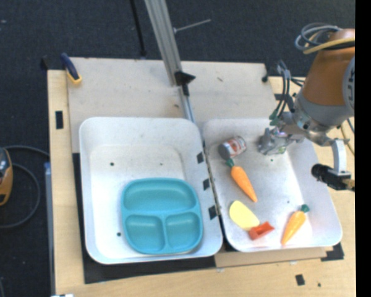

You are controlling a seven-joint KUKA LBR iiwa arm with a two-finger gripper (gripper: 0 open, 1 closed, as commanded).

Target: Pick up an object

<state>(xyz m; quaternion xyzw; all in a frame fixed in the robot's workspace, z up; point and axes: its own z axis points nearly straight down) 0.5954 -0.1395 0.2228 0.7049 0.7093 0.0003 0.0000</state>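
Still early: nothing lifted yet. The tool (273,142) sits low over the far part of the right bin (318,226); whether it is spread or pressed together cannot be told, and nothing shows between its tips. Candidates in that bin: a small shiny can (233,147) just left of the tool, a smooth tapered carrot (243,182) nearer the camera, then a yellow rounded piece (242,215), red block (261,230), second carrot (294,224). Left bin holds a teal divided plastic tray (162,215).
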